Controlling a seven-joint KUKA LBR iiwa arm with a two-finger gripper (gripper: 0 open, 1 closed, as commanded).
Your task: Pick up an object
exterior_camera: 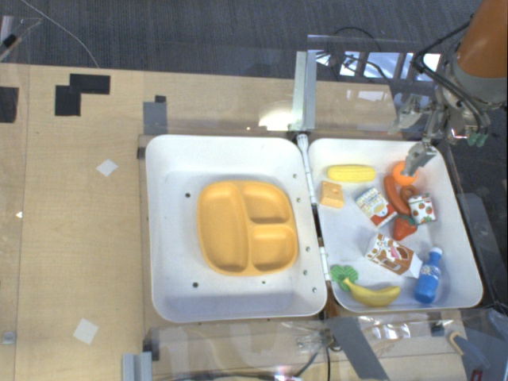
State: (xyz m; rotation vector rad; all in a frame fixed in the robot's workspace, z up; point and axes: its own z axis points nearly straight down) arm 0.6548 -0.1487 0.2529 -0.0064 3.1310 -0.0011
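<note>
You see the claw [416, 159] low at the upper right of the right bin [468, 288], just over the orange toy [394, 190], its state impossible to tell, with nothing visibly lifted, so the pickup remains undone.

You are not getting any readable text, brand, number or sign from this view. The small carton [371, 203] in the right bin [468, 272] is showing printed colour patches, yet the lettering is blurring into smudges. The brown and white packet [390, 255] and the red and white box [421, 209] are carrying patterned print that is too small to read. The blue bottle [428, 276] is showing no label you can make out.
</note>
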